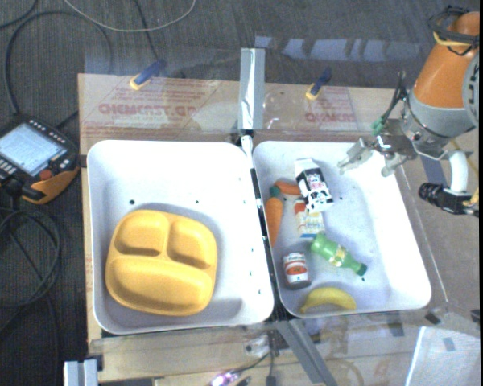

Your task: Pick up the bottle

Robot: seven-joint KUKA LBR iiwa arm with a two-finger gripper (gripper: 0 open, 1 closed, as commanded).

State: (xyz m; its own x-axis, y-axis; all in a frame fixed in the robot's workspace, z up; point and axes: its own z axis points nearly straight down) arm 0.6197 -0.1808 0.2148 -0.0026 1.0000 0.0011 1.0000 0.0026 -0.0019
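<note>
The bottle (pixel 336 256) is green with a green cap and lies on its side in the right bin (pixel 402 240), near the front, cap pointing to the lower right. My gripper (pixel 370 160) hovers over the bin's far right corner, well behind the bottle and apart from it. It stands open, with nothing between its fingers.
Around the bottle lie a banana (pixel 328 300), a small can (pixel 295 269), a carrot (pixel 274 216), a white and black carton (pixel 311 185) and a small box (pixel 309 220). A large yellow sectioned tray (pixel 163 260) lies in the left bin (pixel 101 167). A teach pendant (pixel 24 155) rests at far left.
</note>
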